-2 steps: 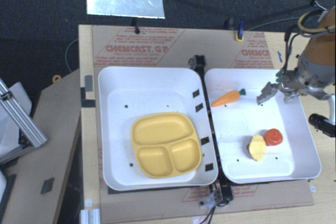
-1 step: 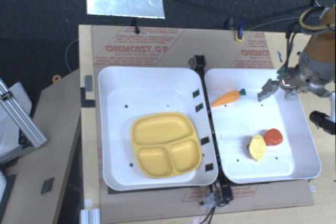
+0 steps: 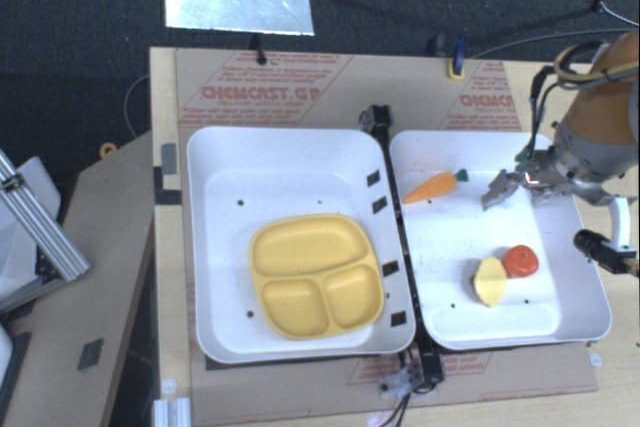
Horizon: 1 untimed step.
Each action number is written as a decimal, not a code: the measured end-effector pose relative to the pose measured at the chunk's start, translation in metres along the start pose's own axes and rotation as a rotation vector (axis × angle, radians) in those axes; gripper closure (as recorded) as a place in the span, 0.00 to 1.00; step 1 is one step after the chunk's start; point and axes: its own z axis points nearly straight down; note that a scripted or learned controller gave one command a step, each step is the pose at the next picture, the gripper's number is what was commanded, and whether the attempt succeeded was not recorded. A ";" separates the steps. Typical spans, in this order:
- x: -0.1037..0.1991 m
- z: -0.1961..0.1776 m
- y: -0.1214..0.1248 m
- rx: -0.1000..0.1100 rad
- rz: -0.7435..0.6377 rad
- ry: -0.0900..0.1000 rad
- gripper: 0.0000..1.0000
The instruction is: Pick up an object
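Quick count of what's on the bench: two white bins side by side, the left bin [image 3: 210, 215] and the right bin [image 3: 570, 315]. The left one has one yellow divided tray [image 3: 316, 273] with three compartments, sitting toward the 6 o'clock side of that bin. The right one has three small items: one toy carrot [image 3: 434, 186], one red tomato-looking piece [image 3: 520, 261], and one yellow piece [image 3: 489, 282].

The carrot lies up near the 11 o'clock corner of the right bin, orange body with the green top pointing toward 2 o'clock. The red and yellow pieces sit right against each other, lower in the bin around 5 o'clock from the carrot.

The gripper [image 3: 505, 187] is over the right bin at roughly the 1 o'clock part of it. Its fingers look spread apart with nothing between them. The carrot is just at 9 o'clock of the fingertips, near but not touching. The red and yellow pair are at 6 o'clock of the fingers, well apart.
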 end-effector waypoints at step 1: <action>-0.001 0.059 -0.008 0.001 0.000 0.001 0.00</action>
